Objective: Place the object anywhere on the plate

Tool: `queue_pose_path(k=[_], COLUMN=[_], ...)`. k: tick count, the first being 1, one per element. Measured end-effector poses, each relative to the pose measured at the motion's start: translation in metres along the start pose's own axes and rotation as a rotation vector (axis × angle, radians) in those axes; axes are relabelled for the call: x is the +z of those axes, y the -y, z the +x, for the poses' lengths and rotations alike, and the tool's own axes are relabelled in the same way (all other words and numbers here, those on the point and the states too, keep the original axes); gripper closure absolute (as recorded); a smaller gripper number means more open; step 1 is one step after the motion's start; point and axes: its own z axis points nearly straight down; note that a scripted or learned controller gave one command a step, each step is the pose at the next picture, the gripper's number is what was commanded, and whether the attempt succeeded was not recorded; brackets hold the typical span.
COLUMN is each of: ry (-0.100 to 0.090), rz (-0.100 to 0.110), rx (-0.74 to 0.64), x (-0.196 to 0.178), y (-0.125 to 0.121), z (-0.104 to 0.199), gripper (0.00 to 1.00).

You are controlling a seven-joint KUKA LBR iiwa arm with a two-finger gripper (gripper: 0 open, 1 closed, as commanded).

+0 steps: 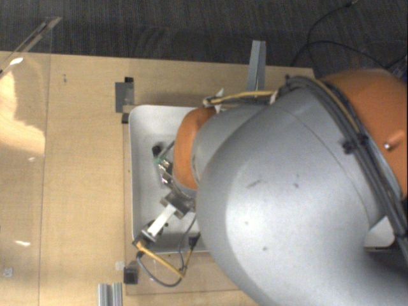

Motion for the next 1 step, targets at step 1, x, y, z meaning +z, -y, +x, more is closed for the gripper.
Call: queue_pose_path(k=[1], ry=[-0.003], rz=[0.003], rx=[-0.003], x=[0.0001], y=[0.0019], z=[0.0017], gripper=[0.0])
